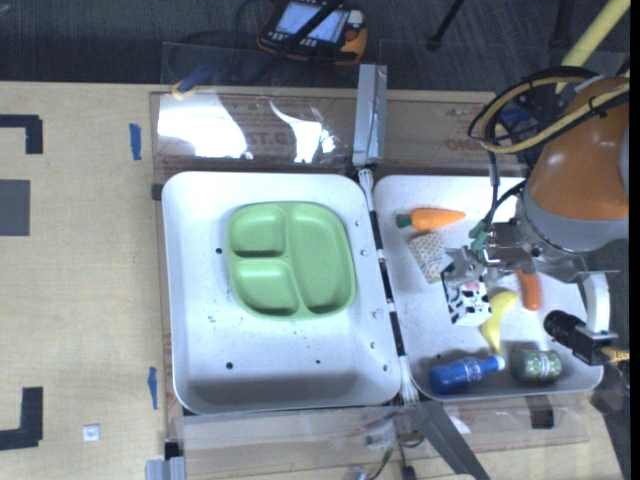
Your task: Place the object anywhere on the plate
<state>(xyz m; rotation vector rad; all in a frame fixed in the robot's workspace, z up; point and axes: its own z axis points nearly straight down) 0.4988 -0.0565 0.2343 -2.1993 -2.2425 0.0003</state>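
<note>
A light green plate [292, 258] with three compartments lies in the left bin [190, 328], nothing on it. The right bin [400, 193] holds several objects: an orange carrot [436, 219], a speckled beige piece [429, 254], a black-and-white cow-patterned toy [467, 301], a yellow banana [495, 316], a blue bottle [463, 372], a dark green can [538, 365] and a small orange item [529, 290]. My gripper [472, 261] hangs low over the right bin's middle, between the speckled piece and the cow toy. I see nothing clearly held in it.
The grey arm with its orange band [585, 158] covers the right bin's right side. A metal divider [368, 118] rises behind the seam between the bins. A teach pendant [312, 26] lies beyond the bench.
</note>
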